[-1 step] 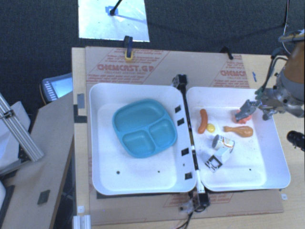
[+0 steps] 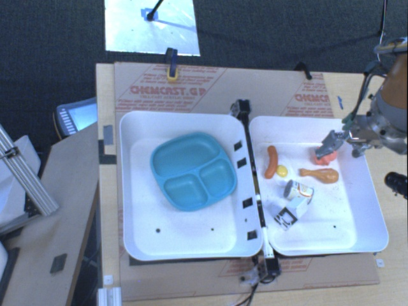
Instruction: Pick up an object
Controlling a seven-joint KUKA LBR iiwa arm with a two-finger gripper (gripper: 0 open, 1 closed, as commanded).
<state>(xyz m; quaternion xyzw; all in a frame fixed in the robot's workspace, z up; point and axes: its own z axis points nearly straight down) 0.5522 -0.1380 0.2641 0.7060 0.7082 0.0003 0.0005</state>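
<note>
Camera view: two bins (image 2: 137, 234); one blue tray (image 2: 193, 170); end effector (image 2: 329, 146) over red object (image 2: 326, 157), grip state unclear.

Bench (image 2: 210, 81) under two white bins (image 2: 137, 234)

Blue divided plate (image 2: 193, 178) in white left bin (image 2: 137, 234); white right bin (image 2: 357, 234) holds orange sausage (image 2: 272, 160), yellow piece (image 2: 282, 170), tan drumstick (image 2: 320, 174), red item (image 2: 325, 156).
</note>
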